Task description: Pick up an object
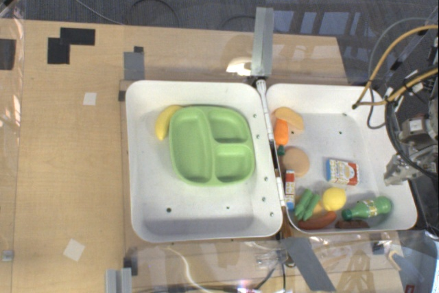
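The right white bin (357, 127) holds several toy foods. An orange carrot piece (281, 132) and a pale bread piece (289, 118) lie at its far left. Below them is a tan round ball (295, 161). A small white and red carton (341, 171) lies near the middle. Along the near wall are a yellow lemon (334, 199), a green bottle (367, 208), green pods (306, 204) and a brown sausage (317, 219). My gripper (406, 169) hangs over the bin's right rim, right of the carton, with nothing visibly in it.
The left white bin (158, 209) bears a green divided plate (209, 145) with a yellow banana (164, 121) against its far left side. A grey post (263, 41) stands behind the seam between the bins. Yellow and black cables (394, 72) loop above the arm.
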You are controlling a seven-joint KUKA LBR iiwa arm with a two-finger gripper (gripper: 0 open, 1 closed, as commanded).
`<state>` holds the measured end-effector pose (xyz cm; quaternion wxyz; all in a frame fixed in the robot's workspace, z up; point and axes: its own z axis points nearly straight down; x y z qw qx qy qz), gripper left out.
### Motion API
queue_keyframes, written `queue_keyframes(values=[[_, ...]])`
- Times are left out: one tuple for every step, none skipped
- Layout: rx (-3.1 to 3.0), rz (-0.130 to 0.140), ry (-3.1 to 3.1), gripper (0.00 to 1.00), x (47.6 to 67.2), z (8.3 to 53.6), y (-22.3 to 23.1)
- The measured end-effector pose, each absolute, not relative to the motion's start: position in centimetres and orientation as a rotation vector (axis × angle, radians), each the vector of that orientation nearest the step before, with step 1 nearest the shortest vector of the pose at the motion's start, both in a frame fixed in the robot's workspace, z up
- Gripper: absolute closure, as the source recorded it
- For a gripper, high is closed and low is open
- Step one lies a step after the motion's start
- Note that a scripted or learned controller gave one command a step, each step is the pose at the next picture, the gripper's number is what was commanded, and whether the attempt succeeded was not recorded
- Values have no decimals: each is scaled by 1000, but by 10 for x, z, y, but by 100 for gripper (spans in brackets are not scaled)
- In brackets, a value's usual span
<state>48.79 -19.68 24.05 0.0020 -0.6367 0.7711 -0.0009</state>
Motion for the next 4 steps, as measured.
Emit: queue_keyframes(values=[[-2053,-4,2368,100,549,232,-152],[-2038,-6,2380,100,504,249,-63],[-2196,-5,2237,100,549,234,-41],[-2415,-9,1996,100,637,272,-81]])
